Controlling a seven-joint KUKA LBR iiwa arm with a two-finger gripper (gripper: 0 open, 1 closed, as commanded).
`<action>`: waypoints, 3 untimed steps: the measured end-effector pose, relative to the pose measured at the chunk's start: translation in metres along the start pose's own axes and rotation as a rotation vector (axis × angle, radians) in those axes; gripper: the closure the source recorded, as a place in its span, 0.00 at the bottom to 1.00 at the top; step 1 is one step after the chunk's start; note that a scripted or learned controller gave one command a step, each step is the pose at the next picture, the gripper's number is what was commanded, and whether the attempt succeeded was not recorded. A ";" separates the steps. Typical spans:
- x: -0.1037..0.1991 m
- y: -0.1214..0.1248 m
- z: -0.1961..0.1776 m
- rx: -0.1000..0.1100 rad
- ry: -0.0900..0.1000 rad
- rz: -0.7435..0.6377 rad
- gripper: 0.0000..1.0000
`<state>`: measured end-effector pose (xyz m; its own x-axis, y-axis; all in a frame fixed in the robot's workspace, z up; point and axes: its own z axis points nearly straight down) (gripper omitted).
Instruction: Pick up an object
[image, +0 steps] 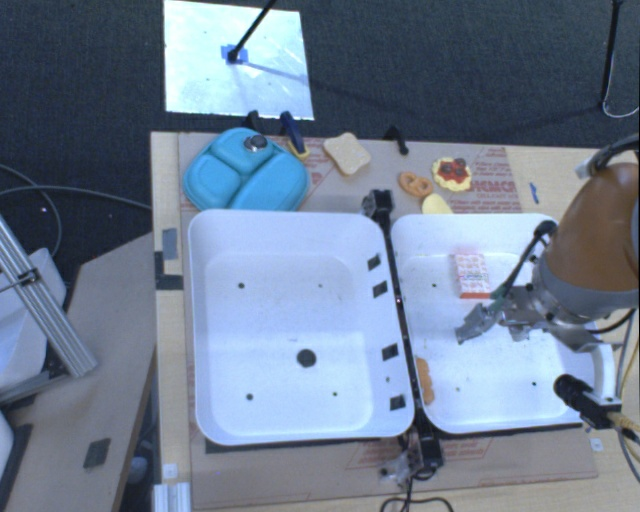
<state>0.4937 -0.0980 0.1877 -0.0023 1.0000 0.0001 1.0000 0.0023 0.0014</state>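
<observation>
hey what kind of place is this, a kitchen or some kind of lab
Likely a robotics lab, not a kitchen: a robot arm reaches over two white bins, toy food lies behind them, cables trail around.

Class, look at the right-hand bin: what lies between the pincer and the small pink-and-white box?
Nothing: in the camera view, just bare white bin floor separates the pincer from the box, which sits just beyond it, toward the bin's far wall.

One fixed camera — overhead, slanted onto both bins (300, 235).

Smooth white plastic bins (290, 225) — matt cardboard bench (520, 165)
</observation>
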 end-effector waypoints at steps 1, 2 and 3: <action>0.121 0.036 0.003 -0.002 0.006 -0.014 0.00; 0.112 0.036 -0.007 -0.003 0.001 0.000 1.00; 0.109 -0.009 0.004 0.004 0.000 0.002 1.00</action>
<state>0.4848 0.0112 0.1834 0.0001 1.0000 0.0005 1.0000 -0.0001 -0.0026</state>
